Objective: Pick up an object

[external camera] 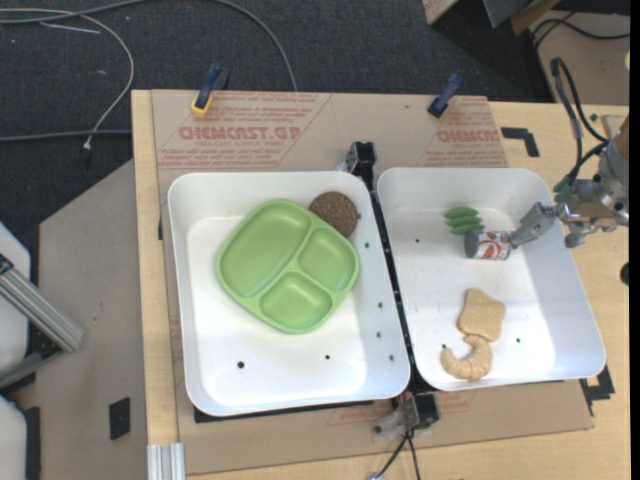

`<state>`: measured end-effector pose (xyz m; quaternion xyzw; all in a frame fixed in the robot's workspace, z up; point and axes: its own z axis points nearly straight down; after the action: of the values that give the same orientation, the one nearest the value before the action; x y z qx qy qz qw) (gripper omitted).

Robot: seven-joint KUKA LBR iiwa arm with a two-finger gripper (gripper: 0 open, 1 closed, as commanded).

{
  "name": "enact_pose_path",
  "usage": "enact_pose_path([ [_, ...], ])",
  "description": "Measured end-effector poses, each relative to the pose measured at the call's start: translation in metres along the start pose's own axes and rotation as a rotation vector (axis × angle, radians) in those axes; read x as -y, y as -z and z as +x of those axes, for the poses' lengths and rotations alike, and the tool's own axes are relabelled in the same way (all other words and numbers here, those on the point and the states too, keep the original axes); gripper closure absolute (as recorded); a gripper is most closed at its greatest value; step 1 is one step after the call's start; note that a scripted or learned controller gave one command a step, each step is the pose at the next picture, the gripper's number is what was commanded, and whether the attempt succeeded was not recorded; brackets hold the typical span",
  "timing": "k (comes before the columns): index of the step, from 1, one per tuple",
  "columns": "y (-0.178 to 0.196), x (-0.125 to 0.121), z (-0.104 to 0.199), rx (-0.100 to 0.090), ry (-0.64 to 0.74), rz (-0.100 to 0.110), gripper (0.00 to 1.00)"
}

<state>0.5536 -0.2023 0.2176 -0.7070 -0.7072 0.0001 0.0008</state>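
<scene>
At the right bin's far-right side: the gripper (527, 226) is seen low over the floor, reaching in from the right.
Pincer state: it cannot be told from this view.
Nearest object: a small red-and-white can (489, 246) lies on its side just beside the gripper tip, possibly touching it; contact cannot be confirmed.
Just beyond: a green ridged toy (462, 218), perhaps a play vegetable, rests touching or nearly touching the can's upper side.
Further out in the right bin (560, 298): a tan toast-shaped piece (481, 315) and a curled tan shrimp-like piece (467, 361) lie close together near the front wall, well apart from the gripper.
Left bin (200, 298): a green divided tray (288, 265) sits tilted near the centre, with a brown round cookie-like disc (333, 209) tucked at its upper right edge.
Task thing: the can is judged the likely target, given its nearness.
Risk one: the can may be rolled away, since it lies on its rounded side and may be pushed by one finger first.
Risk two: the green toy may be caught along with it, because the two lie so close.
Risk three: a shut on air is possible if the tip is offset.
Counts: two bins, one can, one green toy, one toast piece, one shrimp piece, one tray, one disc.
</scene>
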Motion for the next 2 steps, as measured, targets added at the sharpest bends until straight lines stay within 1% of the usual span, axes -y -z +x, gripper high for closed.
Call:
enact_pose_path([
  [1,-0.060,-0.004,0.007,-0.003,0.000,0.006,0.00],
  [2,-0.103,-0.002,0.008,-0.002,-0.001,0.005,0.00],
])
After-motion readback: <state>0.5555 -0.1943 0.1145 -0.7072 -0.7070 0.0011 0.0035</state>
